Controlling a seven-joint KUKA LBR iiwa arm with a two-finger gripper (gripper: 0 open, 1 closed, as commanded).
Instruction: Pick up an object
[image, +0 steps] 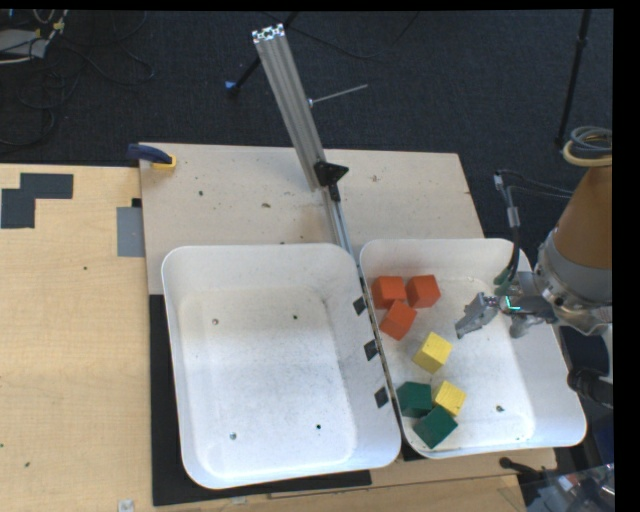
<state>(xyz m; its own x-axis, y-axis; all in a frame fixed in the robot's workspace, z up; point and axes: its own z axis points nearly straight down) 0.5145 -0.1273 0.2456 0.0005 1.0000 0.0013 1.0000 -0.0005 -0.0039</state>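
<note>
Over the right bin (520, 425), near its right wall, the gripper (478, 316) hangs at the end of the grey arm (580, 270), its grey fingers reaching toward the bin's middle; they look slightly parted with nothing between them, though the view is too coarse to be sure. All the blocks lie in this bin's left half. They are cubes, so none has a long axis. Three orange blocks (390, 292) cluster by the upper left wall, two side by side and a third below them, turned corner-on. A yellow block (435, 352) sits near the bin's middle, rotated like a diamond, closest to the gripper but apart from it. Toward the lower left corner, two green blocks (415, 398) flank a second yellow block (450, 397), touching. The left bin (180, 270) adjoins the right one.
</note>
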